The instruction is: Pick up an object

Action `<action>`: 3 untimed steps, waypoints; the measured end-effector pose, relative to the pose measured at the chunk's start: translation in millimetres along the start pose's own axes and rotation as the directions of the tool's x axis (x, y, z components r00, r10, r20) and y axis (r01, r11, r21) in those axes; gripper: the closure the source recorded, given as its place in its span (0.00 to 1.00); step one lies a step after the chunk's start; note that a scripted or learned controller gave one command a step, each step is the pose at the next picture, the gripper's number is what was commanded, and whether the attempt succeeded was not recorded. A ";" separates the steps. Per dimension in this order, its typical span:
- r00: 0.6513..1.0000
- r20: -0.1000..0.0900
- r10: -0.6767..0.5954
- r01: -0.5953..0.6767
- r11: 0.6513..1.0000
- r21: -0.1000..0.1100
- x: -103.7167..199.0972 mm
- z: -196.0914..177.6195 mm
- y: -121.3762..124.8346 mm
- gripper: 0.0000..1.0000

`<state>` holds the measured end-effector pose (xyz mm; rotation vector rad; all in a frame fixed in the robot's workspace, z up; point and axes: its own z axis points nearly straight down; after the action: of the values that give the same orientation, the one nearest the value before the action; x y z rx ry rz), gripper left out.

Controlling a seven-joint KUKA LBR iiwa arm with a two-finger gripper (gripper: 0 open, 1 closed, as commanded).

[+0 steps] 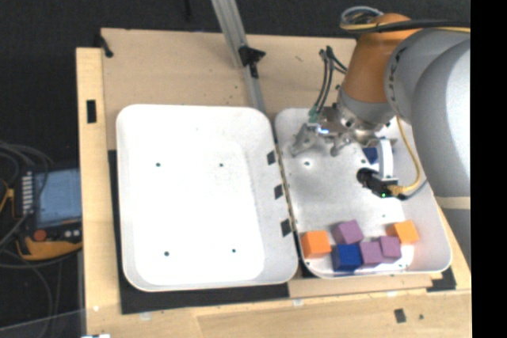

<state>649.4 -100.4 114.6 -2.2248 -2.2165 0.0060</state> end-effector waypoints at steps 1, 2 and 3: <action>1.000 0.000 0.002 -0.002 1.000 -0.002 -1.1 18.0 0.2 0.00; 1.000 -0.001 0.007 -0.007 1.000 -0.007 -1.8 5.2 1.5 1.00; 1.000 -0.001 0.009 -0.009 1.000 -0.010 -2.7 -58.0 -3.0 1.00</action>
<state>646.5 -103.0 172.6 -2.2389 -2.2115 -0.0068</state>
